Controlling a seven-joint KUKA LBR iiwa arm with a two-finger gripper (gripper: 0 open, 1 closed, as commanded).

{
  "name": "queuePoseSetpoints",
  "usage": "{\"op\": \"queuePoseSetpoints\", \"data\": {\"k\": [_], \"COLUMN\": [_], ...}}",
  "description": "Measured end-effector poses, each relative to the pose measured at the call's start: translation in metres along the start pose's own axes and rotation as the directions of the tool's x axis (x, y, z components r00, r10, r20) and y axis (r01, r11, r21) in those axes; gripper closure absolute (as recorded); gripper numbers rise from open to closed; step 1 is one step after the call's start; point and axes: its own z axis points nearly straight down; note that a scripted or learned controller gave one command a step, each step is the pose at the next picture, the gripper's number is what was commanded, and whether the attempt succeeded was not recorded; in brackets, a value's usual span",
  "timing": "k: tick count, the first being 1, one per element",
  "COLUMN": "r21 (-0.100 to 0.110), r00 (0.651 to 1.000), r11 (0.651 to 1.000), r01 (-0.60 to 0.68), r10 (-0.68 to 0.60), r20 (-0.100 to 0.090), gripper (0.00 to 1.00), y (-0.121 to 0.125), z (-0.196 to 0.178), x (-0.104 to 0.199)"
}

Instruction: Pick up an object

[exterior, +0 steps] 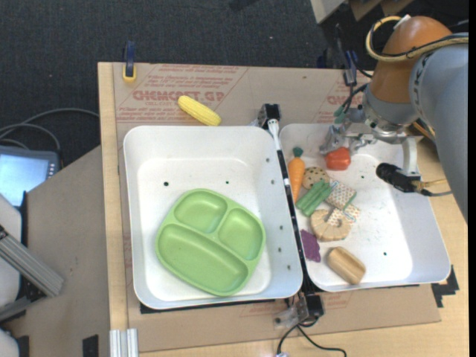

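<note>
Faded red print on the brown cardboard sheet (223,88) covering the counter seems to read "CHEMCAST GP". The small red tomato-like toy (338,159) lies at the far left of the right white bin (416,236), directly under the grey arm's tool (343,141). The tool looks to touch it; whether it grips the toy or how far it is open cannot be told.

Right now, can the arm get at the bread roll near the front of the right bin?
Probably yes. The bread roll lies by itself on the floor of the right bin, with nothing on top of it. The tool sits at the far end over the red tomato, so it would have to cross the toy pile.
</note>
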Motion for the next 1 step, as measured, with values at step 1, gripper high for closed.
{"op": "queuePoseSetpoints", "data": {"k": [1], "r21": [-0.004], "r00": [1.000], "r11": [1.000], "r01": [-0.002], "r10": [0.002], "r20": [0.001], "gripper": [1.00], "y": [-0.0523], "z": [0.0173], "x": [0.0378]}}
